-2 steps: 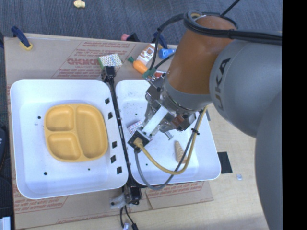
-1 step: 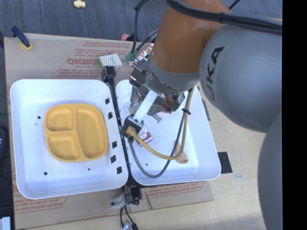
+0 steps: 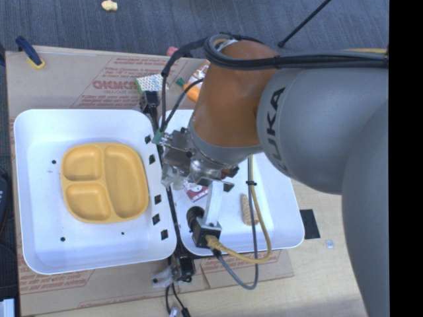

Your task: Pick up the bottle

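The grey arm with its orange band hangs low over the right shallow white bin, hiding the tool and any bottle beneath, so its grip cannot be told and the pick looks unfinished, perhaps barely begun.

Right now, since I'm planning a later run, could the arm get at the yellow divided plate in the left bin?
Probably yes. The yellow divided plate lies open in the left bin with nothing over it, and the arm hangs above the right bin just beside it.
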